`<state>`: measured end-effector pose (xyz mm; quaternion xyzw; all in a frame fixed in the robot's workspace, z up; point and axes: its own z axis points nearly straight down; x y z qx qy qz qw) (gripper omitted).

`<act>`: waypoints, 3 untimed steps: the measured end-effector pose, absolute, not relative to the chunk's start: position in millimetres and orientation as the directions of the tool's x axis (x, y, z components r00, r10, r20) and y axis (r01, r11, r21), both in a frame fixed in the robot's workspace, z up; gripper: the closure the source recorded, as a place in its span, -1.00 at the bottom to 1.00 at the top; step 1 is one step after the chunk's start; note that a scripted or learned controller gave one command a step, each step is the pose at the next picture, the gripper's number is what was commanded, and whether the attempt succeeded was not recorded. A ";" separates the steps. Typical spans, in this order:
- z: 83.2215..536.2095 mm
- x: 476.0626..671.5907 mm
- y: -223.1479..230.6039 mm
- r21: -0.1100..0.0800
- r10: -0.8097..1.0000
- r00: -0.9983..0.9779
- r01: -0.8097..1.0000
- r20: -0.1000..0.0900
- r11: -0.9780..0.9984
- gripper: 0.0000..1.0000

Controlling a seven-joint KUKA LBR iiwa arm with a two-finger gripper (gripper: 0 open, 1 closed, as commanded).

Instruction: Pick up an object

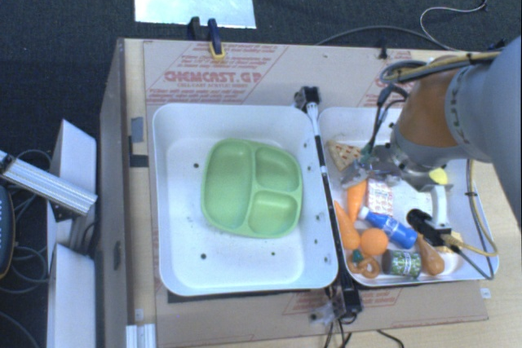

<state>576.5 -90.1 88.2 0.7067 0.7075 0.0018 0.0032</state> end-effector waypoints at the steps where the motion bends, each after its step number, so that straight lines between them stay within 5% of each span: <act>1: 89.5 547.9 -87.8 0.019 1.000 -0.002 1.000 -0.006 0.002 -1.00; 2: 88.6 562.7 -85.0 0.010 1.000 -0.002 1.000 -0.004 0.002 -1.00; 3: 100.7 565.5 -82.9 0.017 1.000 -0.005 1.000 -0.001 0.005 1.00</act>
